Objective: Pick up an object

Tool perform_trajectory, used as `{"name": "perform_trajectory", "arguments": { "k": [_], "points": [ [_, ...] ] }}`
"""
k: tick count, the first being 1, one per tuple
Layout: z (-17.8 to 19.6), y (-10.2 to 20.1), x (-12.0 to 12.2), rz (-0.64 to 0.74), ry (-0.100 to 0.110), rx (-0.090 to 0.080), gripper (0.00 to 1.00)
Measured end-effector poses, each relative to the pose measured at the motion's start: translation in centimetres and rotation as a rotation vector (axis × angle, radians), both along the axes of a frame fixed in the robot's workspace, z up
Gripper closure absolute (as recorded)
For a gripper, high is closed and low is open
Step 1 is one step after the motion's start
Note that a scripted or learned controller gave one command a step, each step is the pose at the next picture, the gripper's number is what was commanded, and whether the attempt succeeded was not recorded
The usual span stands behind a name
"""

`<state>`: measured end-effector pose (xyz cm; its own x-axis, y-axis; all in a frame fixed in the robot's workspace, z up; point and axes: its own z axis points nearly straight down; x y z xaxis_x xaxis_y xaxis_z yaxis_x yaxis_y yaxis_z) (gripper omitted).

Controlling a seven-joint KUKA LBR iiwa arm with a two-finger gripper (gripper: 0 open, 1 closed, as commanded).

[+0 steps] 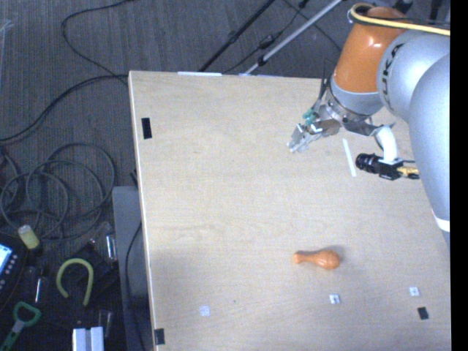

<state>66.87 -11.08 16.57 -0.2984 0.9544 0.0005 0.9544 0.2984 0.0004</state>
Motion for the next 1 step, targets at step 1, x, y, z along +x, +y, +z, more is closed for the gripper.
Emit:
{"name": "perform_trajectory", "arguments": {
  "k": [1],
  "points": [
    [-6.66,-5.24,-3.32,0.094,0.002,-0.002,1.00]
  ]
}}
